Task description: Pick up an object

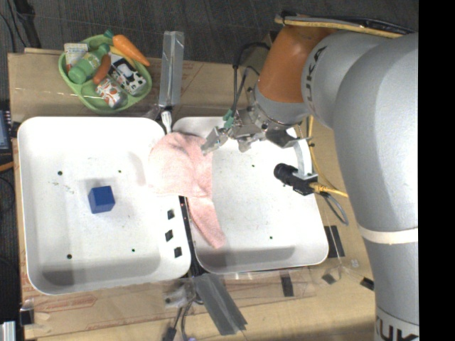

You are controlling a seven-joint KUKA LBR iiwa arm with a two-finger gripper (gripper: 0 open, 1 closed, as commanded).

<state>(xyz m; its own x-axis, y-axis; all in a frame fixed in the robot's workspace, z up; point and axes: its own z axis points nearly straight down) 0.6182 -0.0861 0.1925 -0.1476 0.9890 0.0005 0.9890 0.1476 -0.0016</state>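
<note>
From overhead I see the two-finger metal gripper (226,138) over the right white plastic bin (298,251), at its eleven o'clock corner, fingers spread and grasping nothing (the crumpled pink cloth (188,180) drapes the divider). A small blue cube (102,198) sits in the left white bin (43,275).

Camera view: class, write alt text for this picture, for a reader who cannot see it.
A grey robot arm's hand hangs over the far edge of the right white bin, beside a pink cloth draped across the divide between both bins. A blue cube lies in the left bin; a green bowl of toy food sits beyond.
</note>
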